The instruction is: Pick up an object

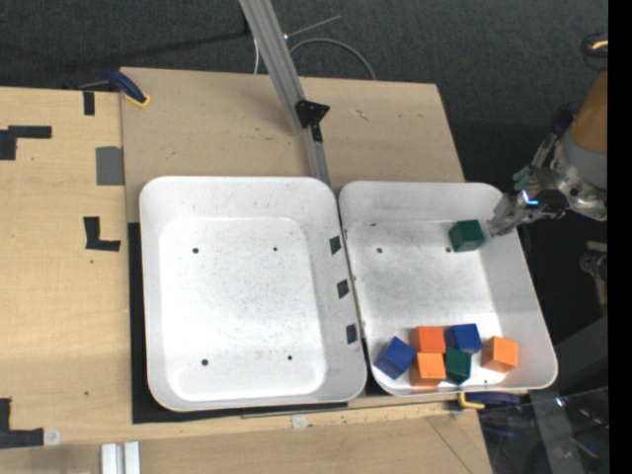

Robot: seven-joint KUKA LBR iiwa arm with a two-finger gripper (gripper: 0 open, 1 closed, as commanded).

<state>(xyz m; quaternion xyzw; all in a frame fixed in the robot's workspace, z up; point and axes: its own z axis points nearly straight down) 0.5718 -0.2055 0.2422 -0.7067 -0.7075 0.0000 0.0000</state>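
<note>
The worktop (237, 117) looks like pale matt wood; both bins (237, 294) are smooth white speckled plastic; the slanted rail (272, 38) is brushed metal.

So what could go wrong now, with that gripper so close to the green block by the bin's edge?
1. The green block lies near the right bin's far wall, so the gripper may strike the rim or nudge the block aside.
2. The blocks heaped in the near corner, such as the orange block, touch one another, so grabbing one alone there looks harder.

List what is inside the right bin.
The right bin holds a green block alone near its far right corner, beside the gripper. A cluster of three orange, two blue and one green block sits along the near wall. Nothing looks covered.
</note>
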